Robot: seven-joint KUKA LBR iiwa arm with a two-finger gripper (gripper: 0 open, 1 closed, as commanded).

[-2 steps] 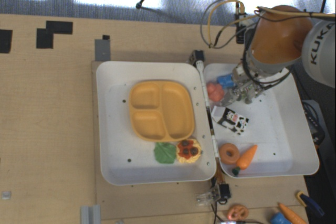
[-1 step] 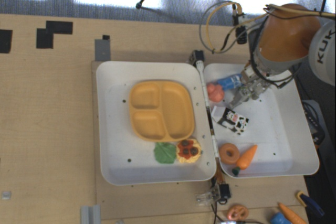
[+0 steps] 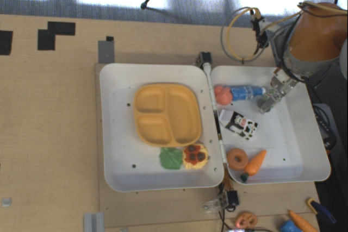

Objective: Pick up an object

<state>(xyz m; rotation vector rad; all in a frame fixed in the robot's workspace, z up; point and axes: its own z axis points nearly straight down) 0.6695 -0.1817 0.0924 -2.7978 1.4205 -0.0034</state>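
Camera view: two white bins are being carried side by side on the desk (image 3: 49, 133). The left bin (image 3: 117, 117) is being occupied by a yellow divided plate (image 3: 166, 114), with a green leaf toy (image 3: 171, 158) and a small pizza toy (image 3: 196, 155) lying just below it, touching each other. In the right bin (image 3: 304, 160), a blue bottle with a pink cap (image 3: 239, 93) is lying along the upper wall; a black-and-white cow-patterned piece (image 3: 241, 124) is sitting near the middle; a tan doughnut ring (image 3: 237, 159) and an orange carrot (image 3: 254, 163) are resting at the lower edge, touching. Open floor is being left on the right bin's right half. The end effector (image 3: 267, 100) is being held low, just beside the bottle's blue end. How far it is opened cannot be told, and nothing is being seen gripped.
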